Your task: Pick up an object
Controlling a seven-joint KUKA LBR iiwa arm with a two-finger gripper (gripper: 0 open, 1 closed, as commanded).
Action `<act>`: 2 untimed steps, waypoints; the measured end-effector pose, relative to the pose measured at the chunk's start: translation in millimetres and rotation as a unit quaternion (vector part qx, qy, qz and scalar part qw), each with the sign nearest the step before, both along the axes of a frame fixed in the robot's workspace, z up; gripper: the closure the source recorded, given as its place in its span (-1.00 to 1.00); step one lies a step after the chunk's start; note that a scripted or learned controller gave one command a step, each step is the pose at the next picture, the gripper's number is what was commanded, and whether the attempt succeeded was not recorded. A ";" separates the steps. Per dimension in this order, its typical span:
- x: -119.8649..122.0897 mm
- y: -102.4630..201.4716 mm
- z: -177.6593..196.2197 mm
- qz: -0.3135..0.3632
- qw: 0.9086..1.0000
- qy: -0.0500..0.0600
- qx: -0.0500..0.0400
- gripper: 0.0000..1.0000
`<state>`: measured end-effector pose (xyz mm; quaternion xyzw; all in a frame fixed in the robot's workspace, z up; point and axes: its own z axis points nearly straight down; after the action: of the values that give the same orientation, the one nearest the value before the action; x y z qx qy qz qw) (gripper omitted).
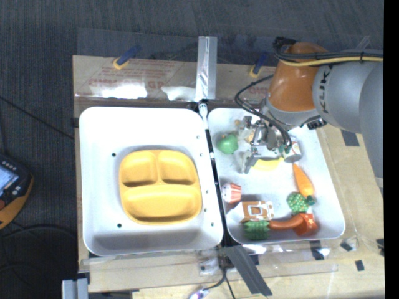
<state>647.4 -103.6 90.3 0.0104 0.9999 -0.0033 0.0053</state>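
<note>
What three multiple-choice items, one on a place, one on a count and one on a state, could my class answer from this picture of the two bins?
1. Where does the yellow plastic compartment tray lie?
A. in the left white bin
B. in the right white bin
C. on the floor

2. How many compartments does that tray have?
A. two
B. three
C. five

3. How does the orange toy carrot lie?
A. flat on the floor of the right white bin
B. between the fingers of the claw
C. on the yellow tray

Key: 1 A, it sits in the middle of the left white bin. 2 B, two small sections above one wide one. 3 A, it rests apart from the claw, which hangs over the bin's far half.
</note>
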 end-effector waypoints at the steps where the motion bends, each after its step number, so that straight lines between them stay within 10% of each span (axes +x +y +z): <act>1: -120.2 -31.9 0.5 0.028 1.000 0.000 0.001 -1.00; 2: -55.0 -8.0 0.7 0.021 1.000 -0.003 0.002 -1.00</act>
<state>592.4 -111.5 91.0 -0.0108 0.9999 -0.0013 0.0088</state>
